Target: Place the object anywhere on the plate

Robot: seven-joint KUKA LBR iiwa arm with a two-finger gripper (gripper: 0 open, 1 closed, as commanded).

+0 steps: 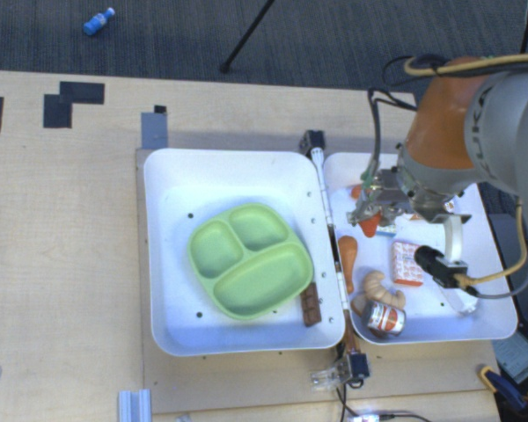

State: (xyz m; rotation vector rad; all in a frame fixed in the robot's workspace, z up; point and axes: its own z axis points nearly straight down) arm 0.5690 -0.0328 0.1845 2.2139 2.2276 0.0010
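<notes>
Orange and grey, the arm reaches in from the right and hangs its tool [376,207] low over the right bin [493,323], near that bin's upper left part. A small orange-red thing [368,228] sits right at the tool's tip; whether it is gripped or merely lying under the tool cannot be told, and the state of the tool cannot be told either.

Just below the tool lie the other pieces: an orange carrot-like piece [347,255] against the bin's left wall, a tan pastry-like piece [373,284], a red and silver can [386,319] on its side, and a red and white packet [407,263]. They are jumbled, probably just tipped in as pick stock.

To the tool's left, across the wall the bins share, the left bin [172,323] holds the green plate [250,260], flat, with three compartments facing up, likely so anything dropped stays put. A brown bar [311,307] lies just beside the plate's lower right rim. Nothing lies on the plate, so the placing is judged not yet done.

Both bins sit on a pale wood bench [62,262] with dark tape marks. Beyond it is dark grey carpet, with a small blue object [98,21] lying far up and left of the tool.
</notes>
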